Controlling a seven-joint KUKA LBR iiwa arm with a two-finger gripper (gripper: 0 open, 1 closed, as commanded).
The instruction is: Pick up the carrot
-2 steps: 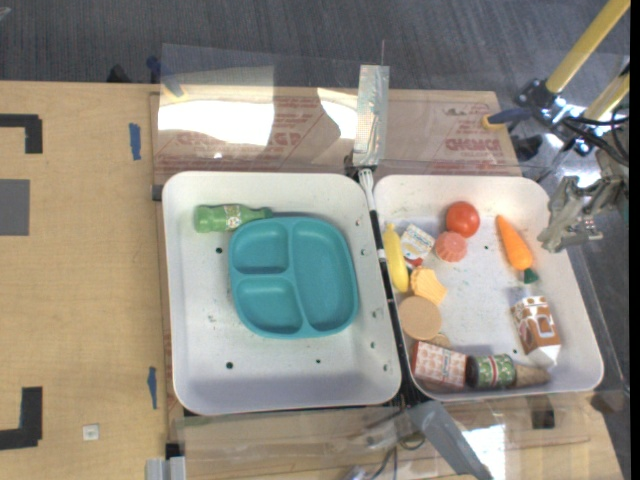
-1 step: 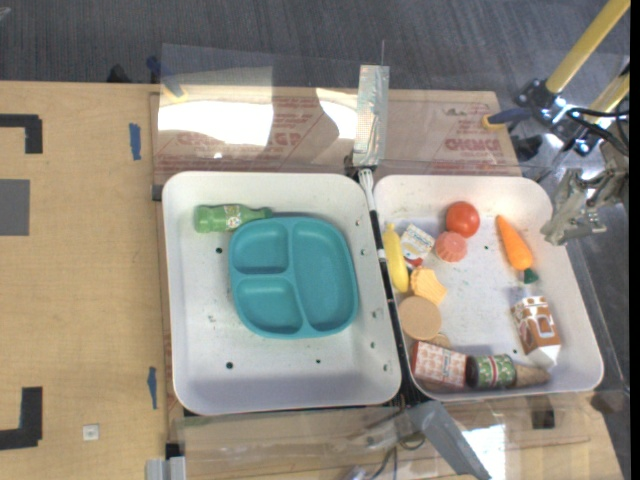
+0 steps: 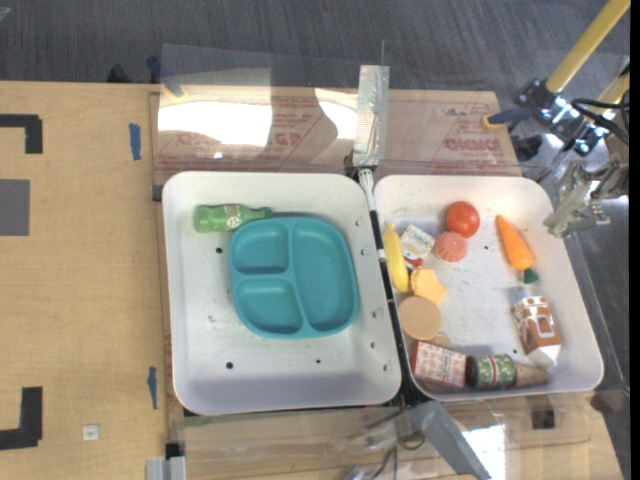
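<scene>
The robot shows at the upper right, beyond the right bin's (image 3: 578, 298) far corner. A yellow bar (image 3: 598, 30) runs slantwise there, straight and slim. Below it sits a cluster of dark metal parts with a blue piece (image 3: 508, 118) and thin black cables (image 3: 600, 103). Under that hangs the claw (image 3: 578, 206), pale grey metal with a dull shine, too blurred for finer detail.

Brown bench (image 3: 80, 298) carries two shallow white bins side by side, touching: left bin (image 3: 190, 368), right bin (image 3: 580, 358). Black corner marks (image 3: 25, 133) along bench's left edge.
</scene>
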